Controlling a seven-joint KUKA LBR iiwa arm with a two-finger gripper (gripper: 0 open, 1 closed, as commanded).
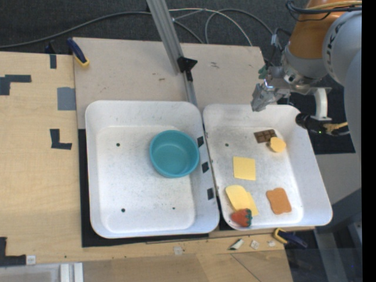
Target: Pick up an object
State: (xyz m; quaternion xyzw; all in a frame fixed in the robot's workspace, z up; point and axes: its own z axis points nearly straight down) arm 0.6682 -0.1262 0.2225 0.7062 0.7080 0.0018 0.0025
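Seemingly poised over the right bin's (305, 157) far rim, the gripper (260, 100), whose opening I cannot make out, has the brown block (264, 136) and round yellow piece (277, 145) nearest, lying just below it toward the camera.

Two bins (94, 157), one bowl (174, 153), perhaps six foods (244, 168).
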